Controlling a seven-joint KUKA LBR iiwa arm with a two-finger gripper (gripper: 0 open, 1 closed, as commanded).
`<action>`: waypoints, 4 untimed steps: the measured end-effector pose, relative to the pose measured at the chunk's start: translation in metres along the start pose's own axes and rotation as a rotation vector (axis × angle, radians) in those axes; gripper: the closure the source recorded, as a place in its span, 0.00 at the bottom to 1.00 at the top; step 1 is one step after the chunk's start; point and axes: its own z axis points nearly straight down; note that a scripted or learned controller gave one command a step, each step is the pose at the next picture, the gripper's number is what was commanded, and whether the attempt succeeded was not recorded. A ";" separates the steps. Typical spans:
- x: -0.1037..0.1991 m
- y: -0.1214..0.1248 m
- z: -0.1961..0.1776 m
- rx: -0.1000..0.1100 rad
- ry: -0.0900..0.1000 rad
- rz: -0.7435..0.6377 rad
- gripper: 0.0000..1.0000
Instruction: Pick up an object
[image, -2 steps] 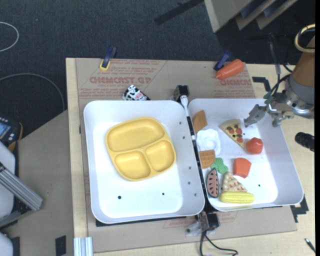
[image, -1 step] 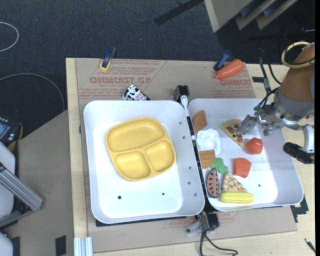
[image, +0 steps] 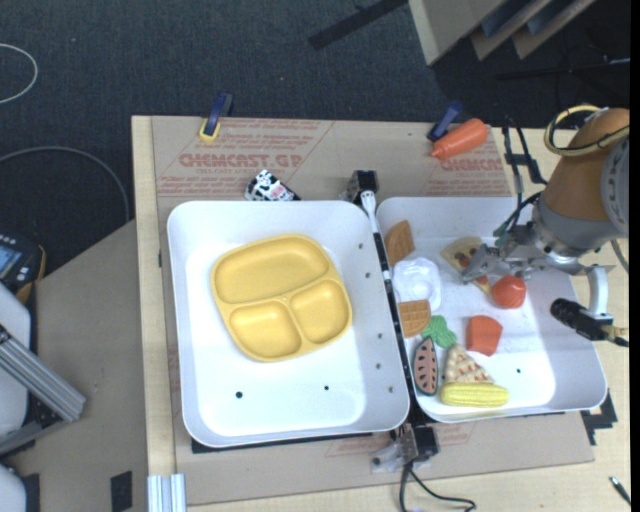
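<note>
Bench stock, two white bins side by side.

Left bin (image: 200, 380): one yellow divided plate (image: 282, 297), three compartments, lying toward the far half of the bin, nothing on it.

Right bin (image: 560, 385): toy food, spread from the dividing edge to the middle.
- Tan cracker piece (image: 400, 241), far corner beside the divider.
- White crumpled item (image: 416, 276), just nearer than the cracker.
- Waffle-patterned square (image: 414, 317), against the divider.
- Green leafy piece (image: 438, 330), touching the waffle square's near side.
- Watermelon slice (image: 426, 365), dark rind, near edge by the divider.
- Pizza wedge (image: 463, 366) and corn cob (image: 474, 396), near edge, touching; the cob's long axis runs along that edge.
- Red block (image: 484, 334), mid-bin.
- Red tomato (image: 509, 292), round, mid-bin, toward the far side.
- Round tan-and-brown item (image: 464, 254), far side, kind not clear.

Outside the bins: orange carrot (image: 460, 138) on the bench's far edge; black-and-white item (image: 268, 186) beyond the left bin.

Tool: gripper (image: 490, 262), low over the right bin's far half, arm (image: 585, 195) entering from the right edge. Finger state cannot be told; nothing seen held.

Governing relation: the tomato lies just beside the gripper, toward the bin's near edge and slightly toward the arm's side; the tan-and-brown item lies just the other way, toward the divider. Judged the likeliest targets. The tomato, being round, sets no grasp axis.
</note>
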 end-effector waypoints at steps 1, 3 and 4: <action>-0.001 0.001 -0.014 -0.004 -0.002 0.000 1.00; 0.006 -0.002 -0.133 -0.014 -0.005 -0.001 1.00; 0.006 -0.001 -0.144 -0.011 -0.004 -0.001 1.00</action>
